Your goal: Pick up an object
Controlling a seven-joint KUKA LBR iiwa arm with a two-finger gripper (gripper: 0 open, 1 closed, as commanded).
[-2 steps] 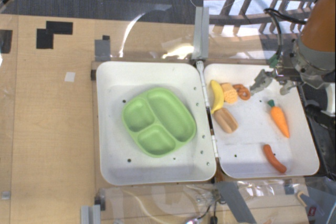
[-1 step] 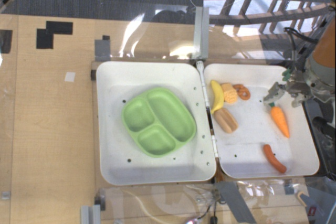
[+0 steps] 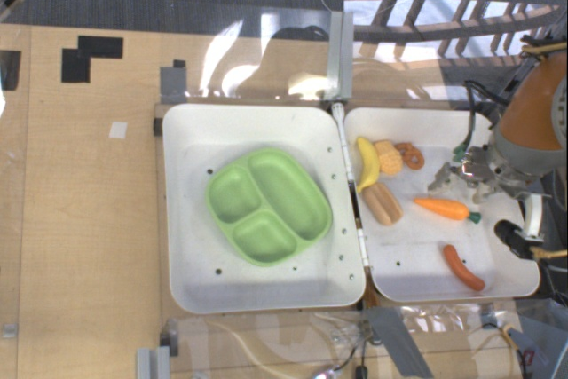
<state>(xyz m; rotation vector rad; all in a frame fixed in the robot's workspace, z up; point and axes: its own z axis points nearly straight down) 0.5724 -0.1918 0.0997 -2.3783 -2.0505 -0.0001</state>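
Note:
The right bin (image 3: 417,275) holds several toy foods. A yellow banana (image 3: 366,161) lies along its left wall, with a yellow-orange corn piece (image 3: 388,159) and a small brown pretzel (image 3: 411,157) beside it. A tan bread roll (image 3: 382,203) lies just below the banana. An orange carrot (image 3: 442,209) with a green tip sits mid-bin, and a red sausage (image 3: 464,268) lies near the front right. My gripper (image 3: 463,176) hangs over the bin's right half, just above and behind the carrot, with nothing visibly in it.
The left bin (image 3: 191,280) carries a green three-compartment plate (image 3: 268,206). The grey arm with its orange band (image 3: 537,115) covers the right bin's far right side. A metal divider (image 3: 340,58) stands behind the two bins.

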